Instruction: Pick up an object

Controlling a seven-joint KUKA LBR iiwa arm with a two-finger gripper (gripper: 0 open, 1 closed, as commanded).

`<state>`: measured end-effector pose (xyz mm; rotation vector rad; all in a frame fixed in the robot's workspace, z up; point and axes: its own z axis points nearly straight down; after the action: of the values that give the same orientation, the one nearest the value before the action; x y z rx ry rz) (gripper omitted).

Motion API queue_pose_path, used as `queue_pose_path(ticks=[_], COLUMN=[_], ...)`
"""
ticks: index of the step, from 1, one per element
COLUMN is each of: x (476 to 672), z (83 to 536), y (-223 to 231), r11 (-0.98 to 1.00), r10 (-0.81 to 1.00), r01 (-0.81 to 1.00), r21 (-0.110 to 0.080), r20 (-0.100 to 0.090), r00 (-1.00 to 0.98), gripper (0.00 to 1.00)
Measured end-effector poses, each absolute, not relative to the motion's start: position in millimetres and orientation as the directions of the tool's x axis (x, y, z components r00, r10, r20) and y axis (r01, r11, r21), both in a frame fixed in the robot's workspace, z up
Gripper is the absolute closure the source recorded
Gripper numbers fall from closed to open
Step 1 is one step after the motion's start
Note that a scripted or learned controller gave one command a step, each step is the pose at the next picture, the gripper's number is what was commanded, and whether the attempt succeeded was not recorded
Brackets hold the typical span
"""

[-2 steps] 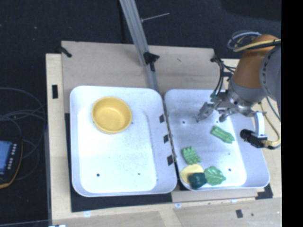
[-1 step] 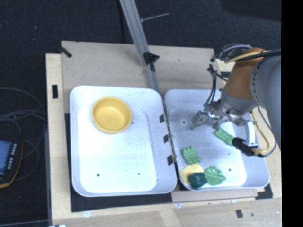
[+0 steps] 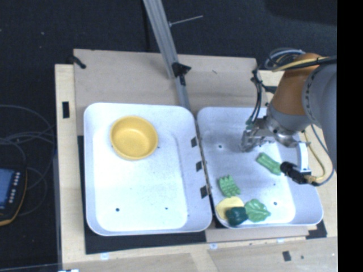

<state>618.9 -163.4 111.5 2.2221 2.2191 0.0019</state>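
You are seeing the gripper hanging over the right bin, upper part; I cannot tell if it is gripping anything or how wide it is. A green block is lying just beside it, to the lower right. The yellow bowl is sitting in the left bin.

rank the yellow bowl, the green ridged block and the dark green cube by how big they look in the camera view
1. yellow bowl, by far the largest, in the left bin.
2. green ridged block, in the right bin.
3. dark green cube, close to the block in size, so that order is unsure.
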Motion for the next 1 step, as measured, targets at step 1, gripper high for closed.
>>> queue_pose_path(ticks=[1], x=[615.0], z=[173.6], y=[-164.8], r11=[-0.001], r10=[1.0], r01=[1.0], r21=[0.006], r20=[-0.001], r00=[0.001], gripper=[1.0])
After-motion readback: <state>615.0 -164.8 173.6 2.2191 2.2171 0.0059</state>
